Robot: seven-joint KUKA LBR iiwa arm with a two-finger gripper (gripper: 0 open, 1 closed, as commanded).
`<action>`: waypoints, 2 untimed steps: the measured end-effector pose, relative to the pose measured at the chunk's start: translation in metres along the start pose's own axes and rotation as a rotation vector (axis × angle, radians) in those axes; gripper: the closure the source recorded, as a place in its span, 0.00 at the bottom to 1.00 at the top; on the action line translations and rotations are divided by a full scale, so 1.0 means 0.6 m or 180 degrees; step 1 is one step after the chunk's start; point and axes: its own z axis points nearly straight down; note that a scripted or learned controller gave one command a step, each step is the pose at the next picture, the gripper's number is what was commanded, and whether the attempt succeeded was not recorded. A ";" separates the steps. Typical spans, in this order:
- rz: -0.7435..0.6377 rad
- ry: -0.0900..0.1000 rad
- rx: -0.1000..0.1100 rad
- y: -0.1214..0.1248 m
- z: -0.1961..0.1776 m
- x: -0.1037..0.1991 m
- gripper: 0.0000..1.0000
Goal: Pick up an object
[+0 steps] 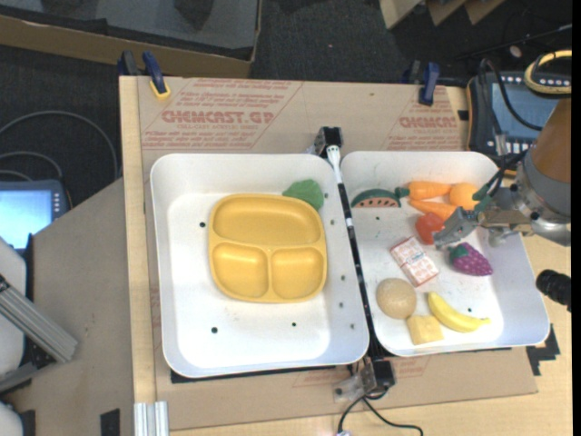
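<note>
Reaching in from the right, the gripper (pixel 465 228) hangs low over the right bin (pixel 517 330), between the carrot (pixel 436 191) and the grapes (pixel 471 260); whether its jaws are apart or together I cannot tell. A banana (pixel 457 313), potato (pixel 396 297), cheese (pixel 424 329) and watermelon slice (pixel 376 198) lie nearby. The left bin (pixel 182 321) holds a yellow tray (pixel 267 245).

Glossy yellow plastic tray (pixel 268 246) sits in a smooth white plastic bin (pixel 177 271) on a matt brown paper-covered board (pixel 272 112).
</note>
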 end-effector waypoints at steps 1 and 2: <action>0.0005 -0.0001 0.0016 0.070 0.233 -0.062 0.00; -0.0012 -0.0008 -0.0025 0.158 0.266 -0.031 0.00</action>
